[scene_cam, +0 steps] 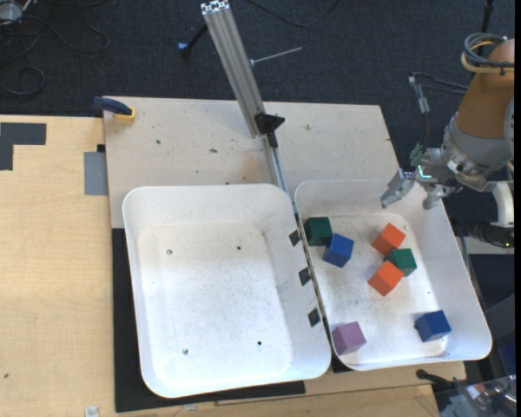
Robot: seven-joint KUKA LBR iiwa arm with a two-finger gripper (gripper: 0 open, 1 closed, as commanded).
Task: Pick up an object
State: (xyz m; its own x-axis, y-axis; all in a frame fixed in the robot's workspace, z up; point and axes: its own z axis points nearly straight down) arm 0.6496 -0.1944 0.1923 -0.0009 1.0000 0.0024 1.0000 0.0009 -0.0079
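Arm [484,102]: being held above the right bin's far right corner, orange band uppermost
Gripper [414,192]: fingers being kept spread, nothing seen between them, hovering over the bin's far edge
Right bin [469,315]: seven cubes being contained
Orange cubes: one [388,238] nearest the gripper, one [385,278] just below it
Green cubes: one [318,230] by the divider, one [403,261] touching the lower orange cube
Blue cubes: one [338,250] beside the green, one [432,325] near the front corner
Purple cube [348,337]: lying at the front left
Left bin [148,207]: being shown beside the right one
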